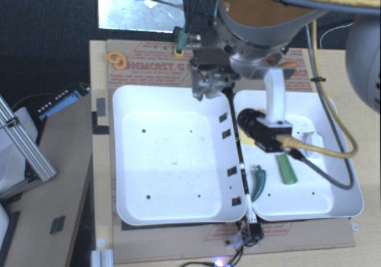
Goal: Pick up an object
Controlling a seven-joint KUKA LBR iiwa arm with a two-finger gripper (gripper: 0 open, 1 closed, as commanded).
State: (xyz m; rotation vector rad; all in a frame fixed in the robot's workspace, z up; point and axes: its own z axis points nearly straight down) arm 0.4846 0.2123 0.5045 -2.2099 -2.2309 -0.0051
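Hand (207, 84) at upper centre of the frame, over the top end of the ridge where left bin (166, 158) and right bin (309, 205) meet. Wide or narrow: cannot tell, blurred metal tucked under the wrist. Nothing seen gripped.

Likely targets all in the right bin, lower half: dark green pepper-shaped piece (259, 181) near the dividing ridge, light green block (287, 169) just beside it toward the right, a pale white item (311, 139) further up and right.

Best to pick one piece and commit. Probably the light green block: straighter sides, well apart from the bin wall. Come down square over its middle, close across the narrow width, lift straight. For the pepper-shaped piece, beware the ridge crowding one side.

Hard to read: the white item, nearly lost against the bin floor. Black fitting (262, 130) and yellow cable (324, 151) across the middle of the right bin, perhaps hiding something beneath. Upper part of the arm cut off at the frame's top.
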